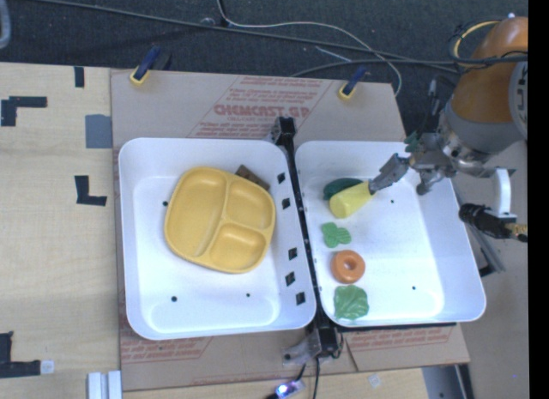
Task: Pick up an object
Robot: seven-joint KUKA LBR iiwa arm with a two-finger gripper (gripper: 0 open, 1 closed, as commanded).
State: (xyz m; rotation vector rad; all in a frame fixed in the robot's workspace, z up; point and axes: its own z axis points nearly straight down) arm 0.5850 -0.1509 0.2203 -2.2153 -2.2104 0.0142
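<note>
The right bin point(446, 251) holds several small items along its left side. A yellow block point(349, 201) lies with a dark green piece point(334, 188) against its far end. Below them sit a small green piece point(335, 235), an orange ring point(348, 266) and a green leafy piece point(351, 302). My gripper point(400, 185) hangs over the upper middle of that bin, open, with nothing between its fingers. Its left fingertip point(377, 184) is right beside the yellow block's right end.
The left bin point(141, 243) carries a yellow divided plate point(220, 219), with a brown item point(250, 174) peeking out behind it. A black divider point(296, 217) runs between the bins. Cables cross the dark floor at the back.
</note>
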